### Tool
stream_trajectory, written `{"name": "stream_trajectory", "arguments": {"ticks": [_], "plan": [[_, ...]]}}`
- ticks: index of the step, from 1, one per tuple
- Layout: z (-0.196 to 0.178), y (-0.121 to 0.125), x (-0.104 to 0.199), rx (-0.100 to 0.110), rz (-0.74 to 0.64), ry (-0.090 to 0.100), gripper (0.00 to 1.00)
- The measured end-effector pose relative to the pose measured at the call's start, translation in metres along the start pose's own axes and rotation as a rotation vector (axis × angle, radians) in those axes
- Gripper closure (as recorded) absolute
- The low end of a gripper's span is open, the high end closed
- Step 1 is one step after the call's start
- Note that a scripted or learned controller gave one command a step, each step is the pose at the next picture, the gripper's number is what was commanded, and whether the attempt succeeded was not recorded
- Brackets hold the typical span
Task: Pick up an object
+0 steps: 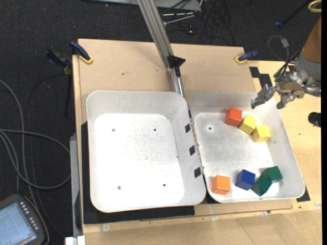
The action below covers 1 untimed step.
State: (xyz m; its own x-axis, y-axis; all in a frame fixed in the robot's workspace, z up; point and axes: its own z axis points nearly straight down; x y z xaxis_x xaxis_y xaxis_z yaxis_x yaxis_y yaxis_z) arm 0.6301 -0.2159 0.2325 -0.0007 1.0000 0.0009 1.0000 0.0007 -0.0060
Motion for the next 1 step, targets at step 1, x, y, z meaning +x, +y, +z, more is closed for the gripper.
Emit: {"name": "stream_trajectory", "arguments": {"ticks": [1], "plan": [[0.0618, -0.0043, -0.0053, 0.0, 0.001, 0.0, 0.0]]}}
